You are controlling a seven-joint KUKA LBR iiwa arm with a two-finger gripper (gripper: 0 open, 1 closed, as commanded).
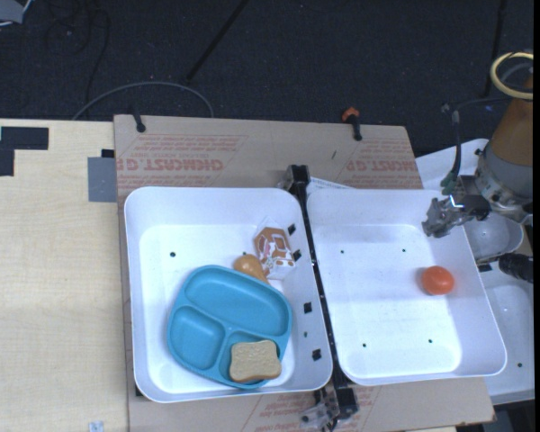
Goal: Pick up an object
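Observation:
An orange ball [438, 280] lies in the right bin [387, 349], near its right wall. In the left bin [153, 241] a blue divided plate [218, 318] carries a tan slice of bread [255, 361] at its near end. A small orange-brown item [249, 266] and a clear wrapped snack [274, 247] rest just beyond the plate. My gripper [443, 212] hangs over the right bin's far right rim, up and to the right of the ball, with nothing seen held in it.
The arm [513, 151] with its orange band stands at the right edge. A black divider [310, 277] runs between the bins. Cardboard [252, 156] lies under both bins, with a wooden bench top [45, 277] to the left.

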